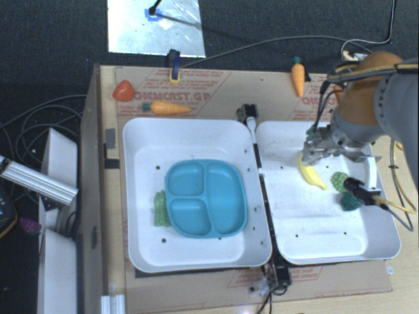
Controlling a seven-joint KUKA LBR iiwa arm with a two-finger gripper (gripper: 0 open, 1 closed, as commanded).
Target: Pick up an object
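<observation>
Yellow banana [312,175], long axis diagonal, upper-left to lower-right; end effector [319,150] above.

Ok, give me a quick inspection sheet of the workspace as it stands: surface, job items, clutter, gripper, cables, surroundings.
Surface: cardboard-covered bench bearing the left bin and the right bin side by side.
Job's things: banana, green broccoli-like piece and dark green item in the right bin; blue divided plate with a green piece at its left edge in the left bin.
Clutter: two carrots and a tomato-like piece on the cardboard behind the bins.
Gripper: gripper low in the right bin, just above the banana; grip cannot be judged.
Cables: black cable across the bench's back; loops at left.
Surroundings: dark floor, metal sheet behind the bench.
</observation>
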